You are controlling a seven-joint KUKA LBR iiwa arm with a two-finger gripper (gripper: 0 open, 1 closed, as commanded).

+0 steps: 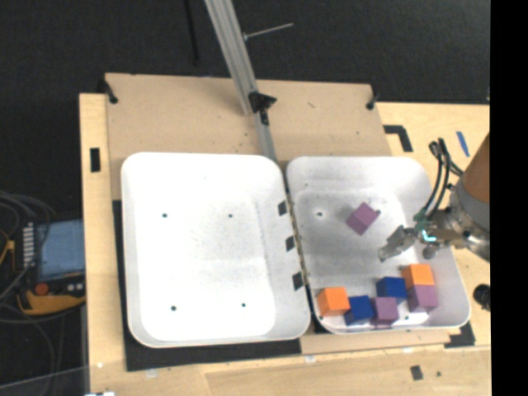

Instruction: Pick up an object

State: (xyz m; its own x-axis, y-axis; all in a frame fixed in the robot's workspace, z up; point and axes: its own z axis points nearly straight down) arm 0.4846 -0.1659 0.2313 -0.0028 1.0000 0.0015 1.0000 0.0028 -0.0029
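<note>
Nearest the camera, the wooden surface (206, 370) is carrying two shallow white bins side by side, with the left bin (206, 246) lying bare-floored and the right bin (346, 188) holding every block. A slanted metal rail (235, 52) is crossing in from the top toward the seam between the bins. The grey arm with its orange band (477, 176) is reaching in from the right, and its hand (400, 244) is hanging over the right bin's middle right; its fingers look slightly spread with nothing between them, though blur is making that hard to judge. A purple block (362, 218) is sitting alone on the bin floor, up and left of the hand and near it, turned like a diamond with no clear long axis. Along the near wall, blocks are crowding together: an orange cube (333, 300), a blue cube (360, 309), a purple cube (386, 308), a second blue block (391, 287), an orange block (419, 274) and another purple block (423, 296) just below the hand.
</note>
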